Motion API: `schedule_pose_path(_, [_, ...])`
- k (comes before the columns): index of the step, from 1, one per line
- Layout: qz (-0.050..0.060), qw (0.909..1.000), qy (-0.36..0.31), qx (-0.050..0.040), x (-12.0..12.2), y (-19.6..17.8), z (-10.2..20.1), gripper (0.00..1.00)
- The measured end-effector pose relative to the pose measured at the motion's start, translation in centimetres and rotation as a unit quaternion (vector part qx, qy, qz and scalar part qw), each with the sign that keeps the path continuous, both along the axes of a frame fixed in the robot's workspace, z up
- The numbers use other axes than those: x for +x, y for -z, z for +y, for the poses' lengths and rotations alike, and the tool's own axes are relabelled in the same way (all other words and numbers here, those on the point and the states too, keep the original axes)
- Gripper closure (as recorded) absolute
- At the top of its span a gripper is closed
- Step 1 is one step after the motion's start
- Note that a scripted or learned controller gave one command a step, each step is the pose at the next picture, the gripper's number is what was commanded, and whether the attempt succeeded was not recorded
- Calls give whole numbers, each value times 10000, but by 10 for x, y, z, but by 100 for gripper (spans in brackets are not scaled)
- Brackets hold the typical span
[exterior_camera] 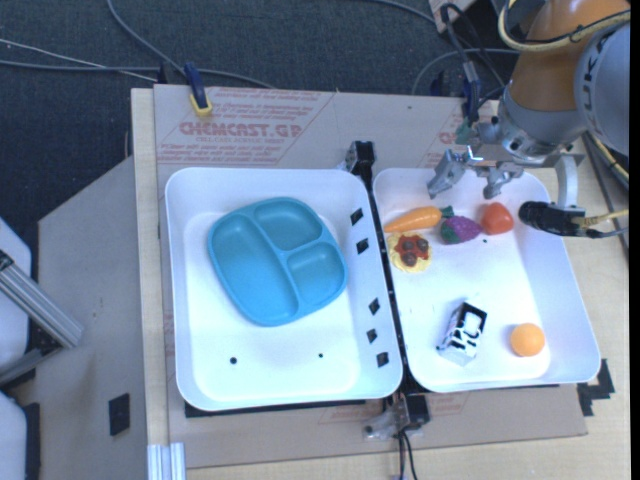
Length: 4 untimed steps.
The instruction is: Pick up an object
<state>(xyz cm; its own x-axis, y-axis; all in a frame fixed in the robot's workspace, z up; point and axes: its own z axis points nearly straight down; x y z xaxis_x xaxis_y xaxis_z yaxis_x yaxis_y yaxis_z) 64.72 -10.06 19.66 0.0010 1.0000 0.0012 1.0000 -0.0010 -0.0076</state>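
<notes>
Above right bin (570, 268), open fingers (472, 175)

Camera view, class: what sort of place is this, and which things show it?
Probably a robotics lab test bench: a grey arm with orange band, two shallow white plastic bins of toy food, loose cables on dark carpet.

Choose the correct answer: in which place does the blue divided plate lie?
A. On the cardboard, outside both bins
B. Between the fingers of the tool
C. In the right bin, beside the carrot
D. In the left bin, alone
D. The blue divided plate lies flat on the floor of the left bin, while the carrot and the other small objects are in the right bin.
</notes>
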Motion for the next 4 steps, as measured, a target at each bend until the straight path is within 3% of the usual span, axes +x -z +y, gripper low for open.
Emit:
schedule_pose_path(2, [-81,10000,-7,21,13,104,2,0])
schedule_pose_path(3, [-162,9999,-16,6,17,85,2,100])
schedule_pose_path(4, [-65,10000,-11,-10,13,40,2,100])
